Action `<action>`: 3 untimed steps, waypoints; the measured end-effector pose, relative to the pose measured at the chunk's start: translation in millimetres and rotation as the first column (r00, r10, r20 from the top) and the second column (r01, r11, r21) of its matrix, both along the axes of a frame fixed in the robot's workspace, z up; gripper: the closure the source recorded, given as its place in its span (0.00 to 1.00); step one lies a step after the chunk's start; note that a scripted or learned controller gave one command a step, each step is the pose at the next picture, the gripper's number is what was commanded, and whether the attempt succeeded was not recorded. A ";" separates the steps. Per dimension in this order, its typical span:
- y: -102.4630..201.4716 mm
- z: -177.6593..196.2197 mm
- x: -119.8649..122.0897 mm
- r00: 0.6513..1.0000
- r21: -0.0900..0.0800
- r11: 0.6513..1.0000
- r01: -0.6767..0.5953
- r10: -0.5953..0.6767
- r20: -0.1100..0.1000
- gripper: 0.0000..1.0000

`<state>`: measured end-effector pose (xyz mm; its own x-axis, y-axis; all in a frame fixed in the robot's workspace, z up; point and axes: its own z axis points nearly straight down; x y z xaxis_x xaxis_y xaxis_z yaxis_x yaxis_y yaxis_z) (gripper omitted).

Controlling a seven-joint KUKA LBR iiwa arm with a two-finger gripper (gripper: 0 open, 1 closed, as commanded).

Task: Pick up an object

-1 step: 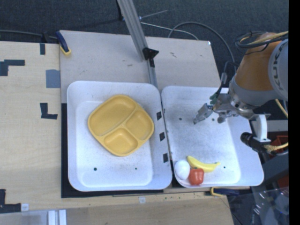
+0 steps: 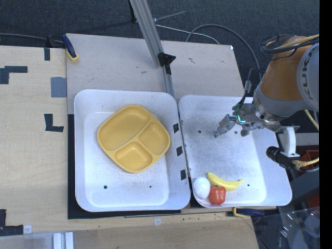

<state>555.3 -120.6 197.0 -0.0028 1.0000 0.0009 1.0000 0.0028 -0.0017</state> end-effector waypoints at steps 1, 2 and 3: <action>-0.1 -44.2 2.4 1.000 -0.001 1.000 0.001 -0.001 -0.004 0.00; 0.2 -107.0 -1.7 1.000 -0.002 1.000 0.002 -0.002 -0.002 0.00; 0.6 -107.5 -1.5 1.000 0.000 1.000 0.001 -0.001 0.001 0.00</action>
